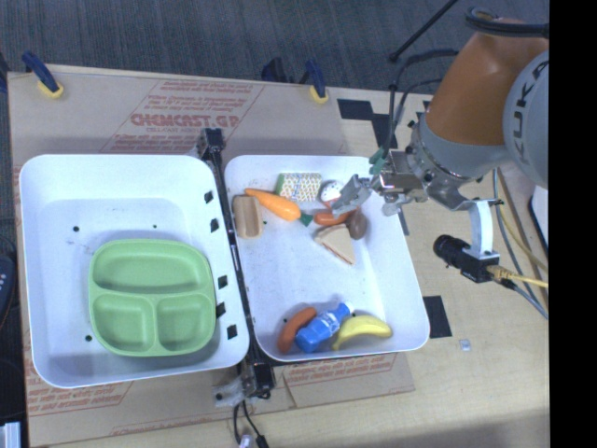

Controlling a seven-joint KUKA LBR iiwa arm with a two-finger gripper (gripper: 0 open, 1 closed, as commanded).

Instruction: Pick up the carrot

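The carrot (274, 203), orange and tapered, lies in the upper left part of the right bin (280, 278), its thick end pointing right. My gripper (353, 194) hangs over the bin's upper right area, about a carrot's length to the right of the carrot and apart from it. Just below the gripper lies a smaller orange-red piece with a green end (326, 218). Nothing is visibly held.
A checkered block (298, 186), a white round piece (330, 191), a wooden block (246, 217), a brown piece (357, 224) and a tan wedge (337, 245) surround the carrot. A sausage (297, 324), a blue bottle (322, 329) and a banana (363, 328) lie at the front. A green divided plate (149, 297) sits in the left bin (56, 213).
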